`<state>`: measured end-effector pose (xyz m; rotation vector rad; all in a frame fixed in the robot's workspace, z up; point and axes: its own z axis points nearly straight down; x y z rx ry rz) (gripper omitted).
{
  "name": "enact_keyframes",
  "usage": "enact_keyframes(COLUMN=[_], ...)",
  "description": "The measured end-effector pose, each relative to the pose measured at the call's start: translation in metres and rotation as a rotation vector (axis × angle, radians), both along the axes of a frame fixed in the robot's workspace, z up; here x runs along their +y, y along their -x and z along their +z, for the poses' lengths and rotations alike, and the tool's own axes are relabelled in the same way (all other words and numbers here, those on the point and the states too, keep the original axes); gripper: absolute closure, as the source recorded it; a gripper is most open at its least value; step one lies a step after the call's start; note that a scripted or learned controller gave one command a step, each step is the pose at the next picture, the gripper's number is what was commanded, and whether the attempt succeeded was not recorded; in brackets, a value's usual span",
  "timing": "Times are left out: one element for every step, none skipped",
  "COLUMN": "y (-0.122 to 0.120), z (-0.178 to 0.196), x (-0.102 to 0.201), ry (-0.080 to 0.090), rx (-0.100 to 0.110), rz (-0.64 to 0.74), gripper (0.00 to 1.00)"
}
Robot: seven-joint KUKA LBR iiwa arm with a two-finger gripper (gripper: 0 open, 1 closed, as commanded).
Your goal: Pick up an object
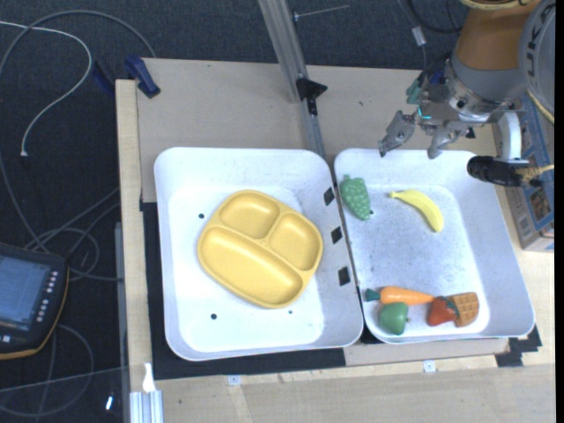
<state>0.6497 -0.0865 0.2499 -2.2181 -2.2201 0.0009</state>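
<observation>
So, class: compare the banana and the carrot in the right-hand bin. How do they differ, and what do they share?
The banana is yellow and curved; the carrot is orange, straight, with a green end. The banana lies alone near the bin's far side; the carrot lies along the near wall beside other toy foods. Both lie flat in the right bin, apart from the gripper.
</observation>
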Motion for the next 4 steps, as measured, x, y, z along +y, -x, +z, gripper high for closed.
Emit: enact_keyframes(y=[0.0,-0.009,-0.002,-0.001], z=[0.0,-0.051,-0.1,-0.153], x=[0.0,-0.002,0.006,0.007], ry=[0.0,0.001,0.0,0.001], rx=[0.0,0.004,0.005,0.005], rz=[0.0,0.0,0.0,0.0], gripper=[0.0,0.0,0.0,0.0])
